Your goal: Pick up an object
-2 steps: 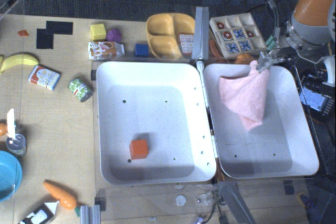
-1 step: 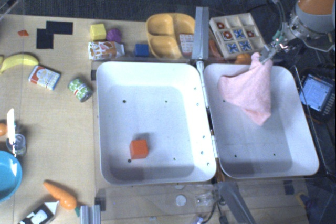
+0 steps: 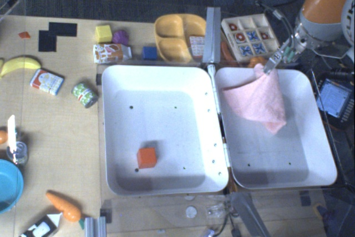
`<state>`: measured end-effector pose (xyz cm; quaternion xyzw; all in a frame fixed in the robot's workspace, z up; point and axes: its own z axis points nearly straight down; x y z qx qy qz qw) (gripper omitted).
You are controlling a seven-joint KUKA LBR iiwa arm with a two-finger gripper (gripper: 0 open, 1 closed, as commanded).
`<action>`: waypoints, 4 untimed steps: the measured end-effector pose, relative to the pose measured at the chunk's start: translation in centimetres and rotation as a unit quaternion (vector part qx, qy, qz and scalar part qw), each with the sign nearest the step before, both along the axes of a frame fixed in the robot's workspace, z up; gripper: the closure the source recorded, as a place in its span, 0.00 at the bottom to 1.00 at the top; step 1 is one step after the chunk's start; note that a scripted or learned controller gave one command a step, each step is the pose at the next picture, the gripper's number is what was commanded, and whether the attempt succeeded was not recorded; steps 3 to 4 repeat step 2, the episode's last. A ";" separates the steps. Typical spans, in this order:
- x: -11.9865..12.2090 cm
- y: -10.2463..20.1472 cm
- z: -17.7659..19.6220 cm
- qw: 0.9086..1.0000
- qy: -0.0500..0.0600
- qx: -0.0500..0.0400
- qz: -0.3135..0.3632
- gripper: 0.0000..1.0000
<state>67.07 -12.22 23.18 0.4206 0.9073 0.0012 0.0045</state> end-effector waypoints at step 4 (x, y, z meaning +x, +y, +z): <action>-1.9 -2.7 -0.3 0.950 -0.001 -0.003 0.312 1.00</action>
